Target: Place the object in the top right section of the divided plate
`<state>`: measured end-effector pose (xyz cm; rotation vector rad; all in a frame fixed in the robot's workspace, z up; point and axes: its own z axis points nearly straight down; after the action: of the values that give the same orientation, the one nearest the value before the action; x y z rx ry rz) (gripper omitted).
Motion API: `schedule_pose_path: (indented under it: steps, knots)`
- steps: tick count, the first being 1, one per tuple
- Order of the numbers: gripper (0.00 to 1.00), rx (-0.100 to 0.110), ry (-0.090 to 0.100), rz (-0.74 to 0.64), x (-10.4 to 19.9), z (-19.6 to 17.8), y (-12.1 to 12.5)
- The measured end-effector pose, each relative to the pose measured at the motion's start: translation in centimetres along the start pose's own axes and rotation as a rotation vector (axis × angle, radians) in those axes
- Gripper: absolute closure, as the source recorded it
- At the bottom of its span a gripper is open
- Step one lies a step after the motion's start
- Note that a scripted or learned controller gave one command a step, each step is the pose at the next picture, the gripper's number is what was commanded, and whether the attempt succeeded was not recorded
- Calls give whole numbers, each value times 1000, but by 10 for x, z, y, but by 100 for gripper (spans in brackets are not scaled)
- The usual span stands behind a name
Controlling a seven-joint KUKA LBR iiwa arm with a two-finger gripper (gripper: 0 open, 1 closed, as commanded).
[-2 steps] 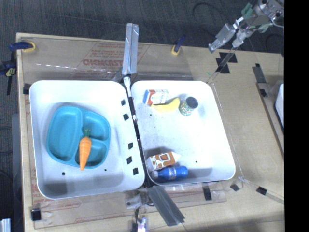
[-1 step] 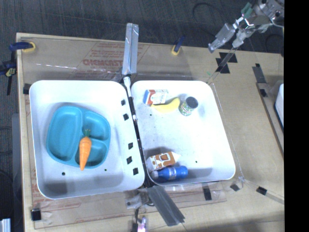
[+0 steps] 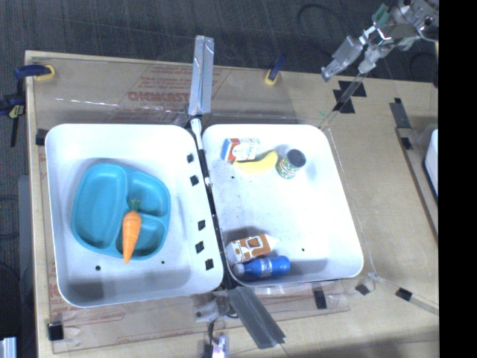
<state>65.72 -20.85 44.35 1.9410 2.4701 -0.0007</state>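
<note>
From the overhead camera, my gripper [image 3: 344,57] hangs at the top right, beyond both bins, and I cannot tell how my fingers are set. Faint red print on the bench [image 3: 160,92] is perhaps a brand; I can't read it. The carrot [image 3: 130,234] lies on the blue divided plate [image 3: 97,207] in the left bin [image 3: 59,155], well apart from me.

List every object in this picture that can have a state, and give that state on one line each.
Orange plastic carrot: lying across the plate's divider ridge.
Blue divided plastic plate: flat in the left white bin.
Blue bottle: on its side.
Green can: upright.
Yellow banana: lying flat.
Gripper: raised outside the bins.
</note>
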Motion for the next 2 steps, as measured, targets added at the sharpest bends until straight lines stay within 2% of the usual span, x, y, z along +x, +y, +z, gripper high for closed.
schedule_pose_path:
  steps: [1,2]
  knots:
    - [0,1,1,-58,1,0,0]
    - [0,2,0,-119,0,80,1]
